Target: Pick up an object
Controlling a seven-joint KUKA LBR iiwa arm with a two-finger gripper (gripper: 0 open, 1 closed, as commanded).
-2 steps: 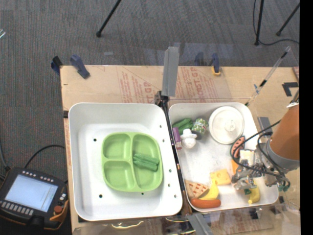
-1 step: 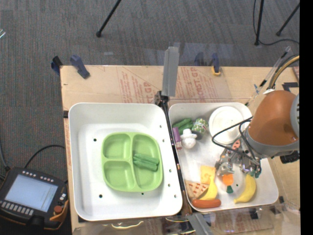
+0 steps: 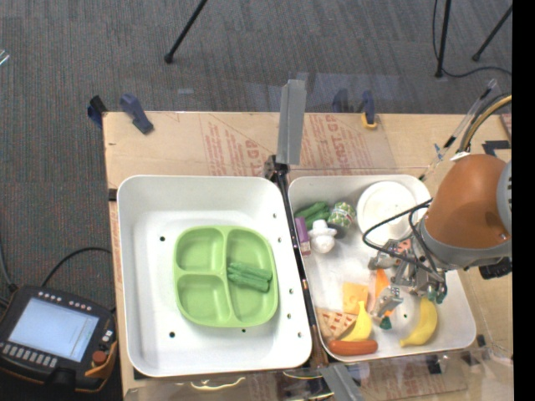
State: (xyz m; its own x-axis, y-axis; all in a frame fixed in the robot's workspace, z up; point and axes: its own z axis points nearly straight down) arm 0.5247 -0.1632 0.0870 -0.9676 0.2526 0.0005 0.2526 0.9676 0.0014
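My gripper hangs low in the right bin, below the orange wrist band of the arm. It sits right over an orange carrot-like piece and a small teal bit. A yellow banana lies just to its right, and a yellow cheese wedge just to its left. Nearer the bin's front edge are a second yellow piece, a pizza slice and a red sausage. The gripper body hides whatever is directly under it.
At the back of the right bin sit a white plate, green vegetables, a broccoli-like piece and a white bottle. The left bin holds a green divided plate with a green bean pod.
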